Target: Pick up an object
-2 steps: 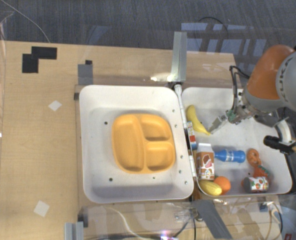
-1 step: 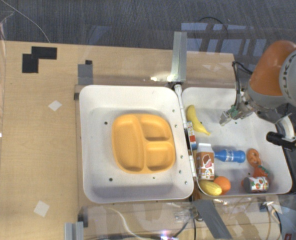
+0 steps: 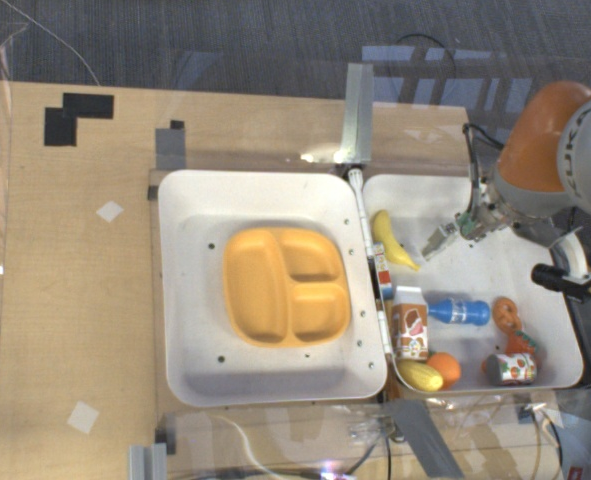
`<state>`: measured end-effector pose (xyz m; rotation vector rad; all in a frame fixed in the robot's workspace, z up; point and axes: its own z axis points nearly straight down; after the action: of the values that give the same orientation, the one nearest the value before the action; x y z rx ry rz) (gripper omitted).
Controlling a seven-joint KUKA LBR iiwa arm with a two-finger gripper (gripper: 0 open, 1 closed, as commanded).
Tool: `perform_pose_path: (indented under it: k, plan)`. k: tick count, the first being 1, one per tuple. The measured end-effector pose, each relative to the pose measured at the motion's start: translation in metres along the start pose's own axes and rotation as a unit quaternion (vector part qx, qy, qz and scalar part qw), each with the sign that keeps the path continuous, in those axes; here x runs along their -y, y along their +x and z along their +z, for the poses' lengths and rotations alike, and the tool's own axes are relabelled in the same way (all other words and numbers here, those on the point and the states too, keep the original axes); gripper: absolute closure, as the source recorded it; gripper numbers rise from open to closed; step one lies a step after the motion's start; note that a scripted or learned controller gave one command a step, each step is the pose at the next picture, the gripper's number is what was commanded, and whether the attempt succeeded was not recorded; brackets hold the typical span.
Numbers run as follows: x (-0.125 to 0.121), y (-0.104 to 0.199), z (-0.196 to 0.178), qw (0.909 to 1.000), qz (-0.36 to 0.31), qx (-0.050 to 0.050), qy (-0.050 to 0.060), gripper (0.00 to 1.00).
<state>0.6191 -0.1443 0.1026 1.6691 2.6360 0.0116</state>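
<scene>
Banana [image 3: 392, 241] beside end effector [image 3: 437, 240]; blue bottle [image 3: 459, 313], carton [image 3: 409, 330] nearby.

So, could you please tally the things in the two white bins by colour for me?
Yellow: 3, a sectioned plastic tray, a curved banana, an oval lemon
Blue: 1, a bottle
Orange: 1, a round fruit
Red-patterned: 3, a carton, two small items
Total: 8

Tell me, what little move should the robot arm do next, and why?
Probably slide the gripper a little toward the banana and lower it. It hangs just beside the banana in the right bin, holding nothing.
</scene>
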Motion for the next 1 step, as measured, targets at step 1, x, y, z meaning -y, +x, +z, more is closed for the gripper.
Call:
perform_pose_path:
  k: [1]
  plan:
    - [0.0160,0.0067,0.0138,0.9987,0.050,-0.004,0.004,0.00]
